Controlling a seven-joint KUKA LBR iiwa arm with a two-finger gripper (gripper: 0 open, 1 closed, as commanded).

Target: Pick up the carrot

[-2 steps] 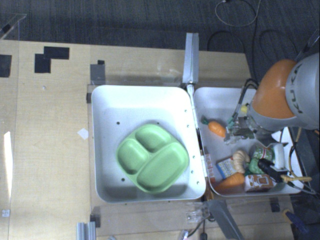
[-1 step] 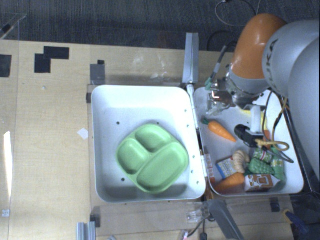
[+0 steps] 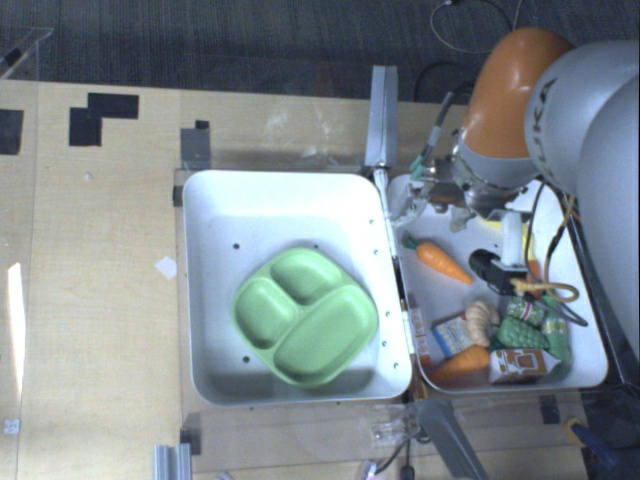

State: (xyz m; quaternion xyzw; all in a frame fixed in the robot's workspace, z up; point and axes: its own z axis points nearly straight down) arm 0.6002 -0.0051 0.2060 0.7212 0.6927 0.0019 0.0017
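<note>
In the camera view, a pale wooden bench [image 3: 100, 268] bears two shallow white bins side by side. The left bin [image 3: 205, 268] holds a green divided plate [image 3: 305, 313], which lies flat in the near half of the bin, slightly turned, with three compartments facing up.

The right bin [image 3: 432, 303] is more crowded. The carrot [image 3: 443, 261] lies on the bin floor in its far left part, on a slant, with its small green tip pointing far and left and its thin end pointing near and right. Nothing touches it.

The grey arm [image 3: 590, 118] with its orange band reaches in from the right. The gripper [image 3: 437, 200] hangs over the far end of the right bin, just beyond the carrot and apart from it. Whether the claw is open or closed cannot be told from here, and nothing shows in its grasp.

At the near end of the right bin lies a cluster: a blue and white packet [image 3: 455, 334], a second orange vegetable [image 3: 460, 364], a brown carton [image 3: 515, 366], a green packet [image 3: 532, 325] and yellow-handled scissors [image 3: 548, 290].
</note>
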